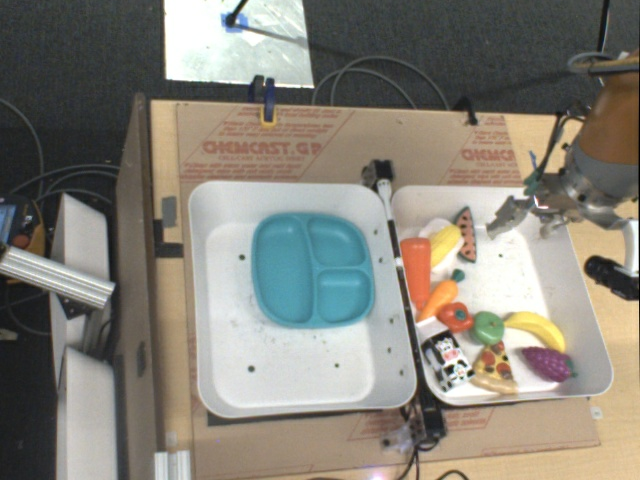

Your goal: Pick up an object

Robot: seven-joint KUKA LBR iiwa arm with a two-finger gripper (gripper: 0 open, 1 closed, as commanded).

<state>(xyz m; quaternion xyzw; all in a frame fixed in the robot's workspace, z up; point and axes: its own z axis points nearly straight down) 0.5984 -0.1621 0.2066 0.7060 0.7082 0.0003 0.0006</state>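
Note:
The right bin [585,298] holds several toy foods. A watermelon slice [464,234] and a yellow piece [443,240] lie at its back left, with an orange cylinder [416,258] and a carrot [437,298] beside the divider. Toward the front are a red tomato [456,316], a green apple [488,327], a banana [536,329], purple grapes [546,363], a pizza slice [492,366] and a black-and-white toy [446,358]. My gripper [525,220] hangs over the bin's back right, open, with nothing between its fingers, to the right of the watermelon slice.
A blue divided plate [312,270] lies in the left bin [225,368]. A metal clip [380,176] sits at the back of the rim between the bins. Cables run along the cardboard behind the bins. The arm's orange band [612,133] is over the back right corner.

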